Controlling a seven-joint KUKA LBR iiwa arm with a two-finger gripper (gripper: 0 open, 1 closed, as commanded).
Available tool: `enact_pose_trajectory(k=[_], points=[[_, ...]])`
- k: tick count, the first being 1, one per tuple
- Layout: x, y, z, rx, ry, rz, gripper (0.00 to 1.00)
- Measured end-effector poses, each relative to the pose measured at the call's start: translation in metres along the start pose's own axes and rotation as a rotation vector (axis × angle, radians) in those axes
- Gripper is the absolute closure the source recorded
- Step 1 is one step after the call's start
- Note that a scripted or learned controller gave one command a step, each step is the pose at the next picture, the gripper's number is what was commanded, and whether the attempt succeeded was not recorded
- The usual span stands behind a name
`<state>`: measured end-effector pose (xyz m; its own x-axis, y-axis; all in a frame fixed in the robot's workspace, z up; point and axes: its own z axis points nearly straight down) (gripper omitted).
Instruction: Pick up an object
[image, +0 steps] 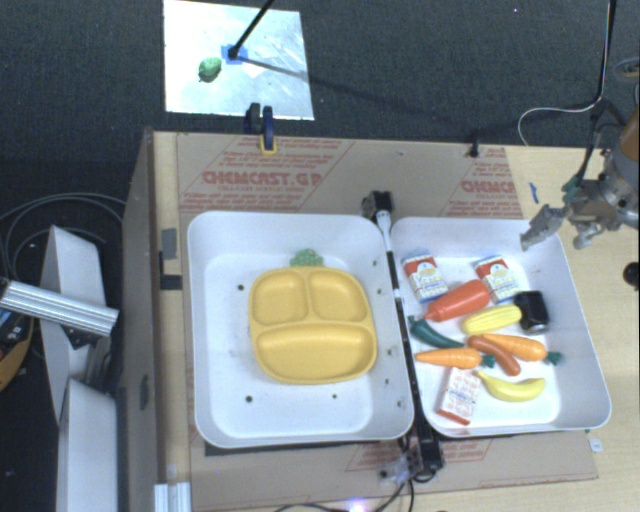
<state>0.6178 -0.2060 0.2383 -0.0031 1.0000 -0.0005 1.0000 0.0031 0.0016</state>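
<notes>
The right bin (580, 400) holds several toy foods. Among them are two small red-and-white cartons (425, 277) (497, 277), an orange-red pepper (462, 300), a yellow corn cob (492, 320), a black block (532, 310), a green chili (432, 333), two carrots (448, 357) (510, 347), a banana (512, 388) and a third carton (460, 395). My gripper (560, 232) hangs over the bin's far right corner, above and to the right of the cartons. It is open and nothing sits between its fingers.
The left bin (215, 400) holds a yellow divided plate (312, 325) with a small green item (307, 258) at its far edge. A black divider (398, 310) runs between the bins. A cable (560, 115) loops behind the gripper.
</notes>
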Motion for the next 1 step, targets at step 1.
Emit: enact_pose_trajectory(k=[1], points=[[0.0598, -0.0033, 0.1021, 0.003, 0.002, -0.001, 0.00]])
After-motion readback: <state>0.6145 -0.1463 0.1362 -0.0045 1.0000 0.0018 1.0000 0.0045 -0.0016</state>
